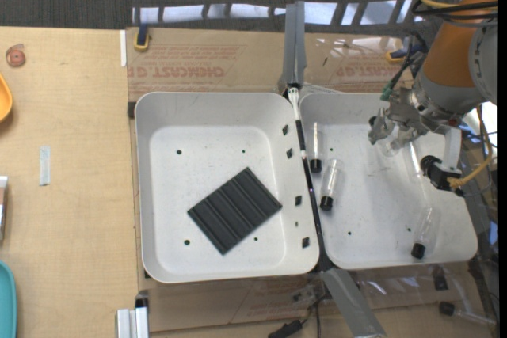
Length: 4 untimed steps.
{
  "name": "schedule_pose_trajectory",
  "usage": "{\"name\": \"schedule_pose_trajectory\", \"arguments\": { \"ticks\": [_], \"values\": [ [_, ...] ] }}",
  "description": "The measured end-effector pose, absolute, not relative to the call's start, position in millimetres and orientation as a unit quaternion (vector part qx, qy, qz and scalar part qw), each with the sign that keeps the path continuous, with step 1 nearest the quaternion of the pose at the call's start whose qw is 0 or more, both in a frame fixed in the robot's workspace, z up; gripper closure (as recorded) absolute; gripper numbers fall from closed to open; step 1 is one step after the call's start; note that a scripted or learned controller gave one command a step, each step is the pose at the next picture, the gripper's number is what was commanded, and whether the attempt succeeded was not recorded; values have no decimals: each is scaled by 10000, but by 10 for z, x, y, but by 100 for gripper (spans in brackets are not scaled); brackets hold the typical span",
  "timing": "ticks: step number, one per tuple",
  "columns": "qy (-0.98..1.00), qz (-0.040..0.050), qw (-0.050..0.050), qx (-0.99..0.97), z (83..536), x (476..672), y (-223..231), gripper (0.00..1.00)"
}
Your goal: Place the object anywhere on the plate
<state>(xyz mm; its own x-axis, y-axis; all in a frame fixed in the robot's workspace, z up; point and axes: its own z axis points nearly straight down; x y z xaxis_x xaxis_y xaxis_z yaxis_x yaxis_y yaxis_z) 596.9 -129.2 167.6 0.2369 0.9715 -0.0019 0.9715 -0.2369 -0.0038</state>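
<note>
A dark grey ribbed plate (234, 210) lies at a slant on the floor of the left bin (158, 170). Several clear tubes with black caps lie in the right bin (356, 249): one (314, 148) by the left wall, one (328, 184) just below it, and one (424, 233) near the front right corner. My gripper (391, 132) hangs over the back of the right bin, far to the right of the plate. A faint clear shape (390, 145) shows right under it; whether it is gripped is unclear.
The ridge where the two bins meet (305, 170) runs between the plate and the tubes. The arm's orange band (455, 51) and cables stand over the right bin's far right corner. Cardboard (206, 63) lines the back behind the bins.
</note>
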Motion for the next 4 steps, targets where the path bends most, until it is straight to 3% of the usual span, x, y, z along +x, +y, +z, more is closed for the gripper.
{"name": "schedule_pose_trajectory", "arguments": {
  "ticks": [1, 2, 3, 4],
  "values": [
    [-6238, 15, 1, -7816, 1908, 6418, 41, 100],
    [-7519, 19, 13, -6593, 2040, 5721, 229, 100],
    [-8421, 17, 16, -5393, 1901, 5413, 537, 100],
    [-8480, 14, 3, -5300, 2026, 6010, 1122, 100]
  ]
}}
